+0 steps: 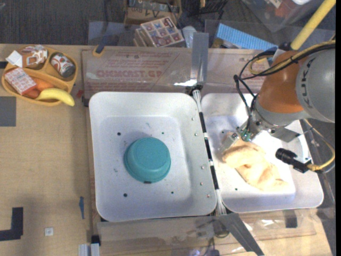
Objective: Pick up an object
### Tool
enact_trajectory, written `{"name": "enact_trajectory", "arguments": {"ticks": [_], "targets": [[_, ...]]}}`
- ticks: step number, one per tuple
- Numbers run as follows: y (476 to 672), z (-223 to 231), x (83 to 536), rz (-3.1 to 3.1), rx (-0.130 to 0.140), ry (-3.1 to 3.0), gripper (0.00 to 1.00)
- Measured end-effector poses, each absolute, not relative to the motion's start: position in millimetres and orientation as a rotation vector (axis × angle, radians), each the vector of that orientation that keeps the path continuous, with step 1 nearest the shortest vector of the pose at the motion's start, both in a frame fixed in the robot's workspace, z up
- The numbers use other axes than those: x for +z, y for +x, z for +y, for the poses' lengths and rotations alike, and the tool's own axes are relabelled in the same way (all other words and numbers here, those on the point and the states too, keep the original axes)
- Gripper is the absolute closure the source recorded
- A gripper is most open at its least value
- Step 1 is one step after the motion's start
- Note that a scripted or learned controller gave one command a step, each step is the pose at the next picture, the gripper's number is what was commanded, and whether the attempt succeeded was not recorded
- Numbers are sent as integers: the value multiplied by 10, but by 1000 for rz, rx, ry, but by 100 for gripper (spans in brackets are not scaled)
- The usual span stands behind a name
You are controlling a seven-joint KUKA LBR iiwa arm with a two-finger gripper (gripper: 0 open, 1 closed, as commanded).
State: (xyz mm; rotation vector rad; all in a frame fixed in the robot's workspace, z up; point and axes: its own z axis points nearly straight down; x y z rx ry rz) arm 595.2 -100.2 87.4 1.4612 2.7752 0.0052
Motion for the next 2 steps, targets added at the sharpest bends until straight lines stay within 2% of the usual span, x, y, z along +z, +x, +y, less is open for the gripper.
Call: {"name": "enact_trajectory", "arguments": {"ticks": [1,2], "targets": [[5971,-1013,957,2772,9,1462,100],[6422,-651,1817,2655,-3,1682,100]]}}
